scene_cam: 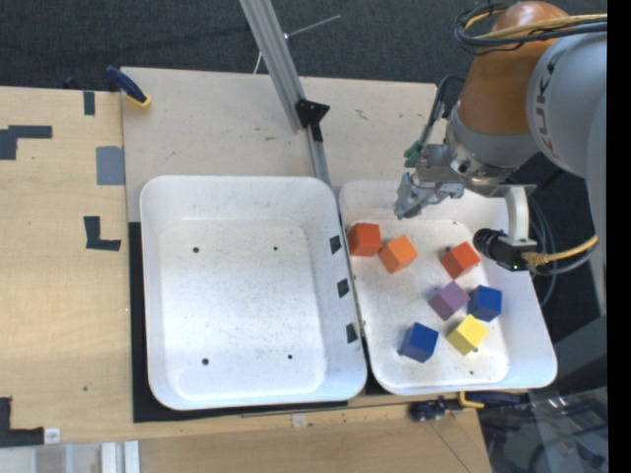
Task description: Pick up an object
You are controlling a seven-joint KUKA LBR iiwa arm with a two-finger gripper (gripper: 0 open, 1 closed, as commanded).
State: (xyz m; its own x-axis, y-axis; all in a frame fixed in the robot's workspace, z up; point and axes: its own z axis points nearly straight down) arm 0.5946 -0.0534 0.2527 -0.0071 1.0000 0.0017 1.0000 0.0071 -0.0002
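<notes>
The gripper (412,203) is hovering over the far end of the right bin (527,368), nothing showing between its fingers; whether they are spread or pressed together cannot be told. The cubes are lying in the right bin: two orange cubes (365,238) (398,254) just below the gripper, a red cube (459,260), a purple cube (450,299), two blue cubes (484,302) (419,342) and a yellow cube (469,334) nearer its front. The left bin (158,264) is sitting just beside the right bin.

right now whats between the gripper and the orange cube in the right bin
In the camera view, just bare white bin floor. The gripper hangs above the right bin's far end, and the orange cube sits a little nearer, with a red-orange cube off to its left.
</notes>
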